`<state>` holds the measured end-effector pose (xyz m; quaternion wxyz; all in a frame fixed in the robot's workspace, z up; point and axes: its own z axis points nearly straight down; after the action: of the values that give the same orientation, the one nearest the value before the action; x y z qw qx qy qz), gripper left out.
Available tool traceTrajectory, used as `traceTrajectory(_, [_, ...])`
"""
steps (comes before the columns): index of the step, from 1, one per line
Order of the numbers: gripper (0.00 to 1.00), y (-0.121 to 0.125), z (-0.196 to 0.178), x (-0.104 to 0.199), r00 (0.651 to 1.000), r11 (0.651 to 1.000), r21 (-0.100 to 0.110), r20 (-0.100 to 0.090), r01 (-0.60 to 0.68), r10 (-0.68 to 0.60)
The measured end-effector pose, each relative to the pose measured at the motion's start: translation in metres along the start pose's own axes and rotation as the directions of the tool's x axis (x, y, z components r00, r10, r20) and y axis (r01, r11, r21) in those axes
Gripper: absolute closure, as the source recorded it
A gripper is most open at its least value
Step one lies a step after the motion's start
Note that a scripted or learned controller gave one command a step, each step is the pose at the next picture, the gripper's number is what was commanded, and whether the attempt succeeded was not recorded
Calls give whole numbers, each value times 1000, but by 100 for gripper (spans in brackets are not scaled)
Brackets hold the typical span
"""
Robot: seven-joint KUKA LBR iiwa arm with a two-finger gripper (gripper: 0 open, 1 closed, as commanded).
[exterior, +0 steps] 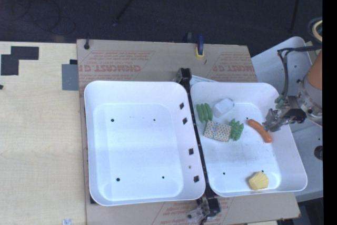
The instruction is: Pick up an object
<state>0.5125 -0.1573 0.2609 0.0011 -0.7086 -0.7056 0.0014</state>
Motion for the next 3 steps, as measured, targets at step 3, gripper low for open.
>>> traceTrajectory(3, [100, -16, -75, 77, 1000, 1000, -5, -3, 15, -15])
